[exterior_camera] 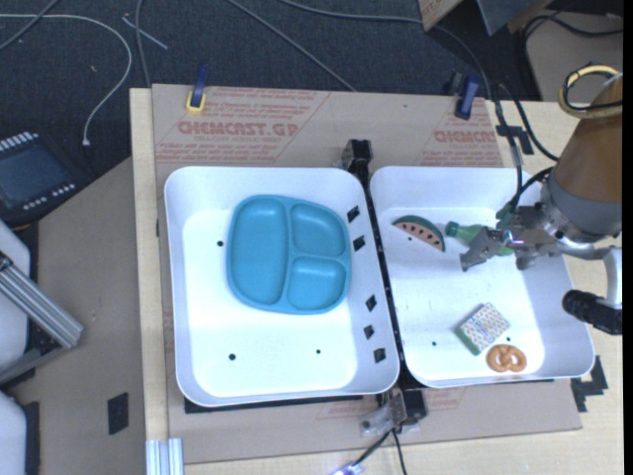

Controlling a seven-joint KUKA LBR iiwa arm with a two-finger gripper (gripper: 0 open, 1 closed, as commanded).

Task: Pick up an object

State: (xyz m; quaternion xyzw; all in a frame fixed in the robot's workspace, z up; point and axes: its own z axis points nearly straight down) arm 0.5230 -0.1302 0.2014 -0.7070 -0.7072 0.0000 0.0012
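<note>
Table (148, 265) carries two white bins: the left bin (188, 295) holds a blue divided plate (289, 253); the right bin (554, 354) holds a watermelon-slice toy (420, 234), a green piece (463, 232), a patterned block (483, 327) and a pretzel (506, 358). Pincer (499, 247) sits low beside the green piece, probably lining up on it; fingers look spread, nothing between them.

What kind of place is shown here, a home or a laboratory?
Most likely a robotics lab: a grey robot arm reaches over two white bins on a clamped bench, toy food such as a pretzel lies inside, and loose cables trail nearby.
</note>
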